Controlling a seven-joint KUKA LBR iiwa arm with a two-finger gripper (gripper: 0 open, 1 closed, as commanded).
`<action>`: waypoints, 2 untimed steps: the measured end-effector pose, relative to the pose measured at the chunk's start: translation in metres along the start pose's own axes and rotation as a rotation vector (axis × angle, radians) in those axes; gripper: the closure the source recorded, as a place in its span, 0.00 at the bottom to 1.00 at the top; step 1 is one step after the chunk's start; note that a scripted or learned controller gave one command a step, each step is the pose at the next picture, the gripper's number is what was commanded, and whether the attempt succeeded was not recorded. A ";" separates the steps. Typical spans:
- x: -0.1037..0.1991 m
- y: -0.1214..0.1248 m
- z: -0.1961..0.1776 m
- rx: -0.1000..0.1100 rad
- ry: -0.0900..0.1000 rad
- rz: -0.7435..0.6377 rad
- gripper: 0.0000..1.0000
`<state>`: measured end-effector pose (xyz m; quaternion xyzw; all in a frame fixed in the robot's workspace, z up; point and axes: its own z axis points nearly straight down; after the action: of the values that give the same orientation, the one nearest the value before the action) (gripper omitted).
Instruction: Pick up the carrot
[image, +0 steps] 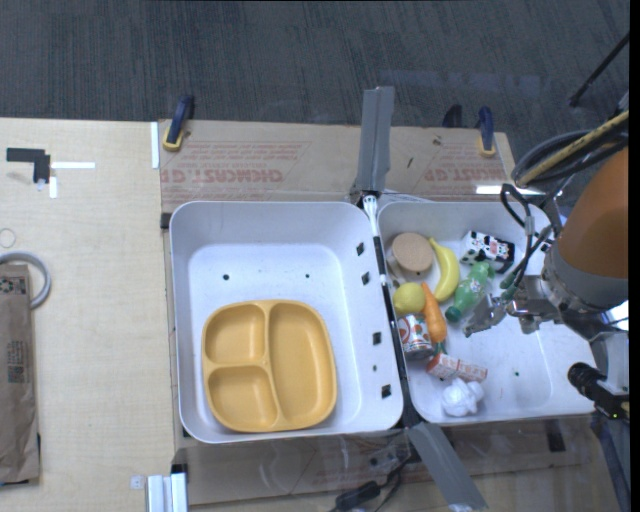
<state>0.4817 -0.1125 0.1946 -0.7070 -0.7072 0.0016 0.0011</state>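
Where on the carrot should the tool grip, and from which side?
Grip the carrot at mid-length, coming straight down from above, fingers closing across its narrow width. It lies flat, running from near the lemon down toward the can, with the banana close at its upper end. Its right side, facing bare bin floor, looks freest, so closing may nudge the can.
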 end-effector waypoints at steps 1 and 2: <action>0.017 0.027 0.024 -0.001 0.000 -0.106 0.00; 0.009 0.046 0.085 -0.009 -0.009 -0.356 0.00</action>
<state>0.5271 -0.1039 0.1094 -0.5708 -0.8211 0.0012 -0.0050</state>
